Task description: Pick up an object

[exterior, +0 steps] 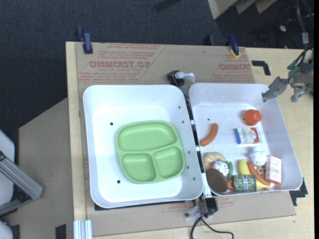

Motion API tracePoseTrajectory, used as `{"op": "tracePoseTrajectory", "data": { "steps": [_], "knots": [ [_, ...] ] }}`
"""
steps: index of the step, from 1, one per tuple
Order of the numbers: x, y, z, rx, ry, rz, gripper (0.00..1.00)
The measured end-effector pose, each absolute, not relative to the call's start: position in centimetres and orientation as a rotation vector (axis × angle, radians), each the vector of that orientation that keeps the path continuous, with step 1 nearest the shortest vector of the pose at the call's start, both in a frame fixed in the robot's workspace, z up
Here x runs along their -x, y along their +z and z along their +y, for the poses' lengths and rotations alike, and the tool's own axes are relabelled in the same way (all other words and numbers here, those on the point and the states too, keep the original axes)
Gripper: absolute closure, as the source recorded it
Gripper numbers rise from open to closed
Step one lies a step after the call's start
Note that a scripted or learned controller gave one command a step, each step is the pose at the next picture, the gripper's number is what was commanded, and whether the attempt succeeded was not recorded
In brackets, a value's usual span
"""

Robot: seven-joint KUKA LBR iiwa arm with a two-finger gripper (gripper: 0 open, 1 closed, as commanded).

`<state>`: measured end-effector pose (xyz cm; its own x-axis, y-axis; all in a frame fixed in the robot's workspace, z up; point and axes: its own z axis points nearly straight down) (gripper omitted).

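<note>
The right bin (279, 114) holds the pickable items: an orange sausage (209, 134), a red tomato (252, 116), and a small blue and white carton (247, 135). Heaped in its near corner are a yellow banana (242, 166), a green can (244, 183), a red and white box (273, 169) and a brown oval piece (217, 180). My gripper (285, 92) hangs over the bin's far right corner, up and to the right of the tomato. Its fingers are spread apart with nothing between them.
The left bin (99, 133) holds a green divided plate (149, 151). A black and white clip (179, 77) sits at the far end of the seam between the bins. Blue clamps (85, 40) pin the brown board at the back.
</note>
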<state>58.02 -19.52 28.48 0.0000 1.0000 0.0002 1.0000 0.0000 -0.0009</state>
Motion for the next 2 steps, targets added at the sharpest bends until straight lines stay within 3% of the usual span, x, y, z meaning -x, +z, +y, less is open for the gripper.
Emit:
{"op": "tracePoseTrajectory", "data": {
  "steps": [1,2],
  "knots": [
    [-61.5,17.8,-19.0,2.213,0.005,-2.219,0.00],
    [-62.7,8.0,-22.0,2.214,-0.007,-2.214,0.00]
  ]
}}
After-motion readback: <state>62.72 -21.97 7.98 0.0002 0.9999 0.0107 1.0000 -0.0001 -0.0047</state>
